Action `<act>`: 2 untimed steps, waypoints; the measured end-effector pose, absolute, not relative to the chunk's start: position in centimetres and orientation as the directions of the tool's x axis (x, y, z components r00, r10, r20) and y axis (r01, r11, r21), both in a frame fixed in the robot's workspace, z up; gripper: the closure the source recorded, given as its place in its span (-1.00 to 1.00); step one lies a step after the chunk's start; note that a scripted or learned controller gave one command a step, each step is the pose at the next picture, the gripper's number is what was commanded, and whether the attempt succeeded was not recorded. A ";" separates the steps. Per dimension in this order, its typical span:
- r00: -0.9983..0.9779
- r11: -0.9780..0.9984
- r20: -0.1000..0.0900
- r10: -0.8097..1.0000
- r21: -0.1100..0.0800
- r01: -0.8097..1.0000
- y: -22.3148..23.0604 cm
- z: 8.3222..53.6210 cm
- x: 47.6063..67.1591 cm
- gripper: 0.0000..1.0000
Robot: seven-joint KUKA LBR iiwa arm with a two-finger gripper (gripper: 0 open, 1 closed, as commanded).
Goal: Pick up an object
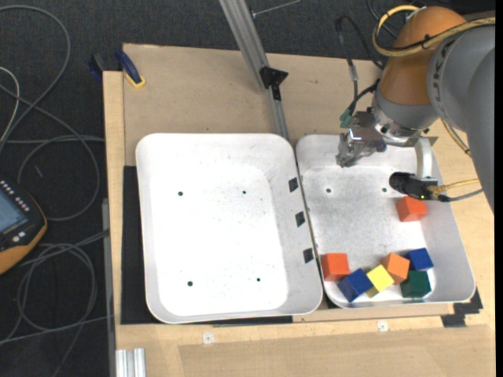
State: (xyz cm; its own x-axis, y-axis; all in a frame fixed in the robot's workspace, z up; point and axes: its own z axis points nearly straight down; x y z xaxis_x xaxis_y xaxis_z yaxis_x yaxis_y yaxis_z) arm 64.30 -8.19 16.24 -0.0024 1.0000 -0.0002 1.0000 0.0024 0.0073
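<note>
six blocks lie in the right bin: one orange alone by the right wall; orange, blue, yellow, orange, blue, green clustered along the front wall.

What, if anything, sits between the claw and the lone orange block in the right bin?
Nothing visible blocks it. The claw hangs over the right bin's far end; the orange block lies apart toward the right wall, with bare bin floor between.

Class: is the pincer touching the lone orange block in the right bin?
Apart. The camera view shows bare white bin floor between the pincer near the far wall and the orange block.
</note>
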 end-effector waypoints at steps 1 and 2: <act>-0.001 0.001 -0.001 1.000 0.007 1.000 -8.4 20.9 63.9 1.00; -0.001 0.001 -0.001 1.000 0.008 1.000 -8.6 25.4 64.0 1.00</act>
State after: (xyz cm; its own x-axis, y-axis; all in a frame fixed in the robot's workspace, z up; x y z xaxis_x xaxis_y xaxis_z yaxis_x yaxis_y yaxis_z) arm 63.98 -8.60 25.36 -0.0014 1.0000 -0.0010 1.0000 0.0014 0.0077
